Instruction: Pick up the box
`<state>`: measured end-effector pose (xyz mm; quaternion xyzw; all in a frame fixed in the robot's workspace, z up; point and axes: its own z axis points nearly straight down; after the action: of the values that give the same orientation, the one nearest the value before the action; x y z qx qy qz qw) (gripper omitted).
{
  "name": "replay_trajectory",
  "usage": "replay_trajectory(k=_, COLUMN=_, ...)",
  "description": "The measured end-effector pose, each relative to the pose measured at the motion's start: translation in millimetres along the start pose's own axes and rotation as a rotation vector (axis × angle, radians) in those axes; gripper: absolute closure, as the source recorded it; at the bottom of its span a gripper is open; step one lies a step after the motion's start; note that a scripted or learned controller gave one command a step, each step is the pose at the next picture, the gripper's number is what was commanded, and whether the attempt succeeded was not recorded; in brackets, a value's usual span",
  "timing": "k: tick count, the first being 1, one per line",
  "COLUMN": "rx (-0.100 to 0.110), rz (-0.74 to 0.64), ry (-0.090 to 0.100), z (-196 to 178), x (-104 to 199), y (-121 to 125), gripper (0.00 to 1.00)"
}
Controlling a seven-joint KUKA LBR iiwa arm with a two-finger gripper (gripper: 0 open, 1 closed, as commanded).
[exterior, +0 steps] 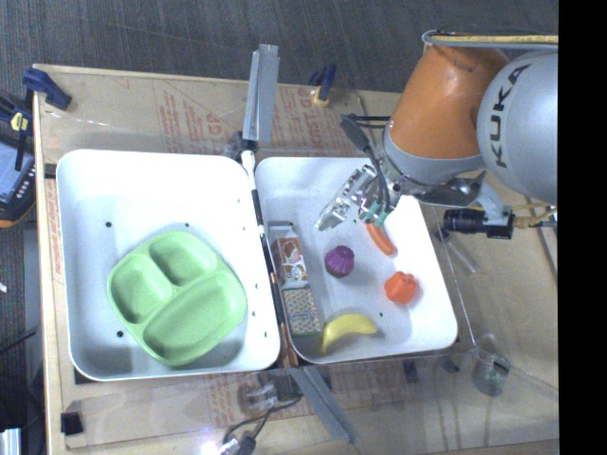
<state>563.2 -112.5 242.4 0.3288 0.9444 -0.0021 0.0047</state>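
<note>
Camera view: two white bins side by side on the bench. In the right bin [432,325], against its 9 o'clock wall, a long narrow box [295,285] lying flat, printed face up. At 3 o'clock of the box, a purple ball-shaped item [340,261]; beyond it, an orange carrot [381,240] and a red-orange pepper [401,288]. At 5 o'clock of the box, just beside its lower end, a yellow banana [348,329]. Gripper [347,205] hovering at 1 o'clock of the box, apart from it, over bare bin floor; fingers spread or closed, cannot tell; nothing seen between them. In the left bin [81,183], a green divided plate [177,298] toward 6 o'clock.
</note>
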Motion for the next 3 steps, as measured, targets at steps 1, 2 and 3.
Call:
replay_trajectory(k=1, rx=0.000, rz=-0.005, ry=-0.004, z=-11, x=-1, y=1, gripper=1.00)
replay_trajectory(k=2, rx=-0.003, rz=-0.522, ry=0.012, z=45, x=21, y=38, gripper=1.00)
replay_trajectory(k=3, rx=-0.004, rz=-0.709, ry=0.011, z=90, x=33, y=-4, gripper=1.00)
